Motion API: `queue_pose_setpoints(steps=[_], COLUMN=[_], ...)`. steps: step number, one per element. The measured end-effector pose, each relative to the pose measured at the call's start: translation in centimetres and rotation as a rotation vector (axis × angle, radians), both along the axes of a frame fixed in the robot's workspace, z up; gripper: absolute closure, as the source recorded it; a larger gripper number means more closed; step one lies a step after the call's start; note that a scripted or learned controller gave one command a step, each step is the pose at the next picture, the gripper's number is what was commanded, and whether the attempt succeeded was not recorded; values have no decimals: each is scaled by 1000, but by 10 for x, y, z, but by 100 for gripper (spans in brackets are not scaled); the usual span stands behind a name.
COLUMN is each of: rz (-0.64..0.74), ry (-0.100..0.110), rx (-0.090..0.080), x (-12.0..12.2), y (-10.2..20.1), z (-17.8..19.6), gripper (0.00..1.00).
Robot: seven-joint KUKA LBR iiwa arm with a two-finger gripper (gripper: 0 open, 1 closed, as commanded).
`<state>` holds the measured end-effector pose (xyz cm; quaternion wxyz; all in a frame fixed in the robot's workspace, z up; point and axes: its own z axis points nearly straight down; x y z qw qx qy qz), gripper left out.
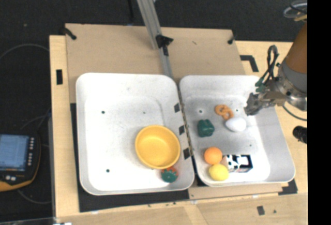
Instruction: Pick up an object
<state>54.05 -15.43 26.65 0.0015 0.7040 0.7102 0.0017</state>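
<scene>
My gripper [252,105] hangs over the right bin [269,131], near its right side, just up and right of a white egg-shaped object [237,125]. Left of the egg lie an orange pretzel-shaped piece [224,111] and a dark green block [206,127]. Nearer the bin's front sit an orange ball [212,155], a yellow lemon [219,172] and a black-and-white box [239,163]. The left bin [103,115] holds a yellow bowl [158,146] and a small green and red toy [169,174] at its front edge.
A slanted metal pole [150,14] rises from behind the bins' junction. The bins rest on a tan board [129,48]. A handheld pendant [15,159] lies off the bench at the left.
</scene>
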Motion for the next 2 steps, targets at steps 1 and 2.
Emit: queue_pose_setpoints(steps=[1, 2], rz=[-2, -3], ry=[1, 5], rx=[-1, 0], x=[13, 21], y=[40, 87], z=[-2, -8], gripper=[100, 100])
